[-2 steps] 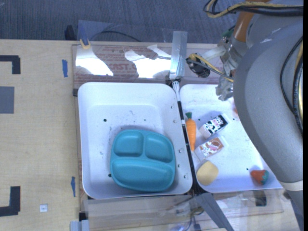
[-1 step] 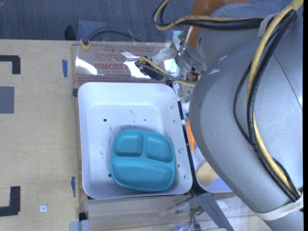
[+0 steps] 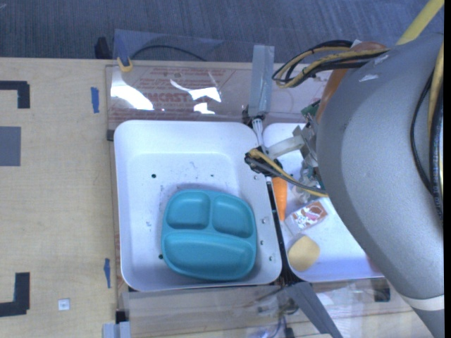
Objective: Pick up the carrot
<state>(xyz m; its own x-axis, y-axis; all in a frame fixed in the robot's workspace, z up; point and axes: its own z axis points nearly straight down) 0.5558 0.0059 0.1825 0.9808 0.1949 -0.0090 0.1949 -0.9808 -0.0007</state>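
The carrot lies hard against the right bin's left wall, just above a yellowish potato-like lump. The gripper hangs near it; a grasp could jam on that wall

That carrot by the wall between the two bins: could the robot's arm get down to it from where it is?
Probably yes. The carrot lies in the right bin, with the arm already over that bin. But it rests close against the dividing wall, with a small packet just beside it, so room for grasping looks tight.
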